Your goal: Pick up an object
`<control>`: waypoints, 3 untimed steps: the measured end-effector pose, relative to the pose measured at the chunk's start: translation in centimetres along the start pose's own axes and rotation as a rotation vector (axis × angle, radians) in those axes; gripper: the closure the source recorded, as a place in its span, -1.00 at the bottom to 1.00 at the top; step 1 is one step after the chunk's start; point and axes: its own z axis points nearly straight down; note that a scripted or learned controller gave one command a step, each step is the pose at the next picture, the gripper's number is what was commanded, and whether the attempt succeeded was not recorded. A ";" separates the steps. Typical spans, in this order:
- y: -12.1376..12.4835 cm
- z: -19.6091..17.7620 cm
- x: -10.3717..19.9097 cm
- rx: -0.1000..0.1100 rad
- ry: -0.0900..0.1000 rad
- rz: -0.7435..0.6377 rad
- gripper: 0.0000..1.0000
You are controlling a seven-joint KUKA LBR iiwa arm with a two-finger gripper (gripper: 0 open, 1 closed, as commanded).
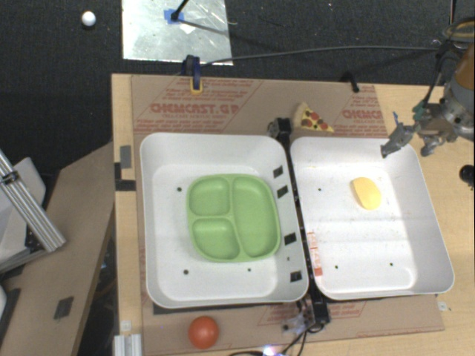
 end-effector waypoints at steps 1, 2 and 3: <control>0.2 -0.7 0.1 -0.011 -0.002 -0.003 -1.00; 0.3 3.4 0.3 -0.010 -0.003 -0.002 -1.00; 0.9 9.2 1.0 -0.008 -0.001 -0.006 -1.00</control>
